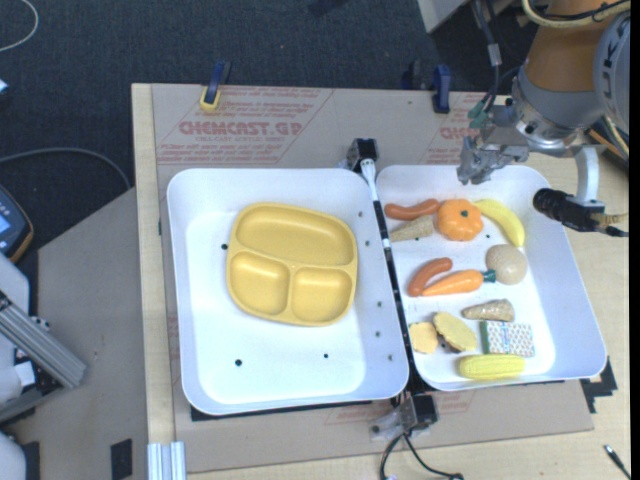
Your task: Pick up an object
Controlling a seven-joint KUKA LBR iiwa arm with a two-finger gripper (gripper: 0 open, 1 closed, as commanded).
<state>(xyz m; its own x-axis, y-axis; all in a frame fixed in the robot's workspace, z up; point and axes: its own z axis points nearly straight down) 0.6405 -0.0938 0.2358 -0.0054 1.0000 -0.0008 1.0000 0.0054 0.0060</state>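
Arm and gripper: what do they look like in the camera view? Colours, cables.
The arm is grey metal with a wide orange band above the wrist. Black cables run down beside it. The gripper is a small, dark grey metal assembly with a spot of green near its top.

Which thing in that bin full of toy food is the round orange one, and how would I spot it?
Look at the right-hand white bin, the one crowded with toy food. Near its far edge, between a red sausage and a yellow banana, sits the pumpkin: squat, round, orange, with a small green stem, unlike its long neighbours.
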